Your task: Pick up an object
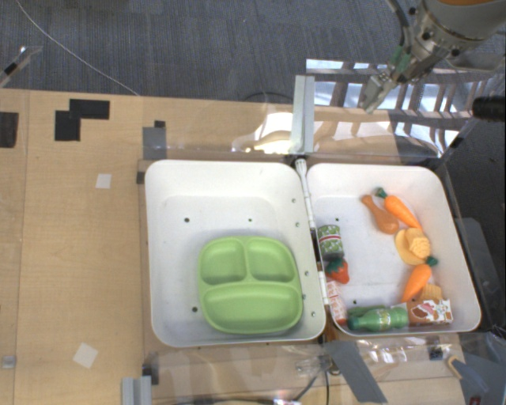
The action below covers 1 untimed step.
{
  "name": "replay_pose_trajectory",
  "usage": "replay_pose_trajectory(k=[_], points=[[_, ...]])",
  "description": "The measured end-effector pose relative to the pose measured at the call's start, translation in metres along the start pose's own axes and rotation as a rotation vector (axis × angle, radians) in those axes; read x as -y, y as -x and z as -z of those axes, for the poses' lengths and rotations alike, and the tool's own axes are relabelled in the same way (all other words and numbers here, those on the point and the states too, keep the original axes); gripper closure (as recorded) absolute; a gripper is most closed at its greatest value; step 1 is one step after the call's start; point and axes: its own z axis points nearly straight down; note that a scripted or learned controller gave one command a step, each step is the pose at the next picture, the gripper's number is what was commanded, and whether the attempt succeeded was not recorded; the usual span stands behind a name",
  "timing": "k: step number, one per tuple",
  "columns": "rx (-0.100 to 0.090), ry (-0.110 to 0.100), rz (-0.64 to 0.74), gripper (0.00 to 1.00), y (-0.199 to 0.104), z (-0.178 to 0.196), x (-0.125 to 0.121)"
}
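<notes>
Look to the top right and you find the arm [455, 16] high above the bench, beyond the far edge of the bins. Its gripper [373, 93] points down and to the left, over the metal frame [395, 87] behind the right bin [348, 186]. From this angle you see the fingers as one pale, narrow shape tapering to a tip; no gap shows between them, yet the blur there is too strong for you to say whether they are pressed together or slightly parted, so you cannot tell. Nothing sits between them and nothing touches them; the tip hangs well apart from every object in the bins.

The things you could pick lie in the right bin. Along its right side you see an orange carrot [399, 208] beside a tan drumstick [380, 215], then a yellow corn piece [413, 246] just below, and a second carrot [417, 280] under that. At the near edge a green bottle [378, 318] lies on its side, touching a small carton [431, 312] to its right. Against the bin's left wall you see a green-labelled can [328, 239], with a strawberry [338, 269] just below it and a flat packet [334, 301] nearer you.

In the left bin [170, 206] a green divided plate [249, 283] rests flat toward the near right corner, its three compartments bare.
</notes>
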Motion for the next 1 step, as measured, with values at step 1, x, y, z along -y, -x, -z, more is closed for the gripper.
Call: replay_pose_trajectory(k=[1], points=[[-0.013, -0.020, -0.057, 1.00, -0.0132, -0.1926, 0.0200]])
